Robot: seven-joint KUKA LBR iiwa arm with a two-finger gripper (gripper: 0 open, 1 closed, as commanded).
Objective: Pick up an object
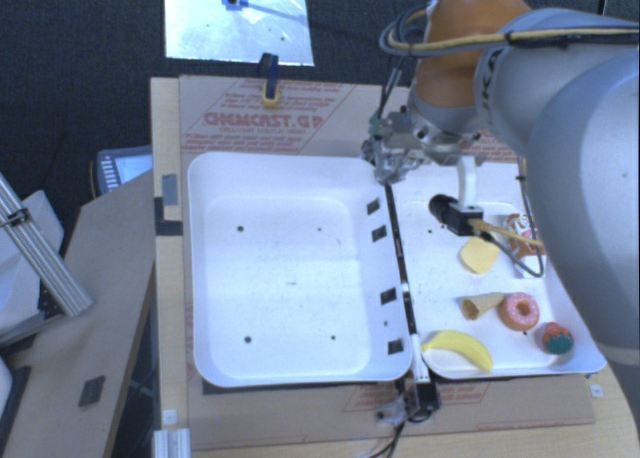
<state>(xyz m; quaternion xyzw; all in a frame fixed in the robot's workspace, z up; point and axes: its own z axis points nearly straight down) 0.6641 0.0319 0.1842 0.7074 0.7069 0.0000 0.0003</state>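
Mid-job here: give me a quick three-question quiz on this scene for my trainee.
1. True or false: the banana lies in the right bin.
2. Which thing lies next to the donut? A cone, B spoon, C cup.
3. Fill in: the gripper is at the right bin's ___ end (far or near).
Key: 1 true; 2 A; 3 far.

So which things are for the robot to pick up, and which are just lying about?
For the job: gripper, banana, donut, cone, yellow slice, red fruit.
Just lying about: left bin, foil sheet, clip, cardboard.
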